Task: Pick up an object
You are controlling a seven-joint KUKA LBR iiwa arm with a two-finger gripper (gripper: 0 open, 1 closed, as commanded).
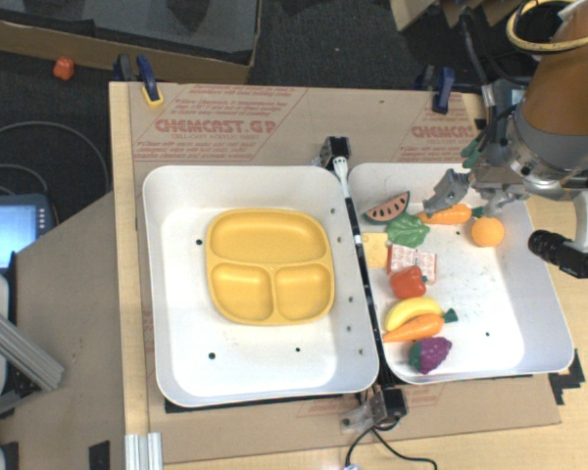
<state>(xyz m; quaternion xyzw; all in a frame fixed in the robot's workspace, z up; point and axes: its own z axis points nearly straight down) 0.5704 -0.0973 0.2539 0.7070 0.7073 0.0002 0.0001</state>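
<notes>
While the worktop (225,116), a brown board printed with red lettering, carries everything, two shallow white bins sit on it side by side. One left bin (176,360) holds a single yellow divided plate (270,265) with three compartments, lying flat near the bin's middle. One right bin (529,341) holds the toy food, gathered toward its left and upper part.

From the right the grey arm (559,116) reaches over the right bin's upper part. Its gripper (458,196) hangs low over the upper carrot; I cannot tell how far the fingers are parted, nor whether they touch or hold anything.

Counted, the food runs: two carrots, one (449,216) just beneath the gripper and one (412,328) lower down touching the banana (413,310); one orange ball (487,231) just right of the upper carrot; one watermelon slice (387,207); one green leafy piece (408,229); one red-and-white packet (412,260); one red pepper (408,282); one purple grape bunch (429,352) nearest the front rim.
</notes>
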